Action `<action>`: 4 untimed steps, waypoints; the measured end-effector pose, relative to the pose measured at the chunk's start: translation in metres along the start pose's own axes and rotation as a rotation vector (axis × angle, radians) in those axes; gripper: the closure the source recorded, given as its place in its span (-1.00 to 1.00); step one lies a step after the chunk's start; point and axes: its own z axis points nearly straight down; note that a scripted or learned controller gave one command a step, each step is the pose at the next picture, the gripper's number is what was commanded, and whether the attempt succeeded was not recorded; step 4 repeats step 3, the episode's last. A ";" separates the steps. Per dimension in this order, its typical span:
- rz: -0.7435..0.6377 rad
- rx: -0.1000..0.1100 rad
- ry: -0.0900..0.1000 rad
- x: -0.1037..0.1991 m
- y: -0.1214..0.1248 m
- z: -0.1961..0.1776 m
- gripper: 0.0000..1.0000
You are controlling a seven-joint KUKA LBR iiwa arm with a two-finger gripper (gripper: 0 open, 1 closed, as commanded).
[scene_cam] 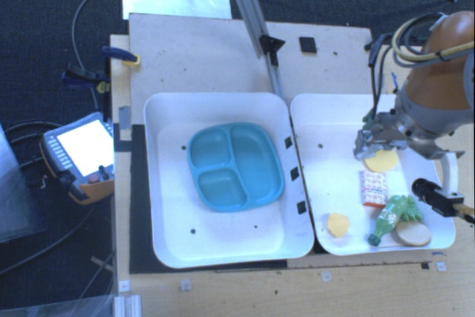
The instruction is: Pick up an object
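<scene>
Beside gripper (pixel 369 142), yellow piece (pixel 381 160), carton (pixel 374 188)

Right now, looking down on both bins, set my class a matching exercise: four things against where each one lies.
Things:
1. blue divided plate
2. green bottle
3. small yellow piece
4. red and white packet

Places:
A. right bin, near its left wall
B. left bin, middle
C. right bin, just below the gripper
D. right bin, front right corner

Pairs: 1-B, 2-D, 3-A, 4-C
</scene>
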 end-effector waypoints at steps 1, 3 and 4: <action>-0.001 -0.003 0.000 0.050 0.022 -0.001 1.00; -0.001 -0.002 0.001 0.148 0.041 0.001 1.00; -0.001 -0.002 0.001 0.148 0.041 0.001 1.00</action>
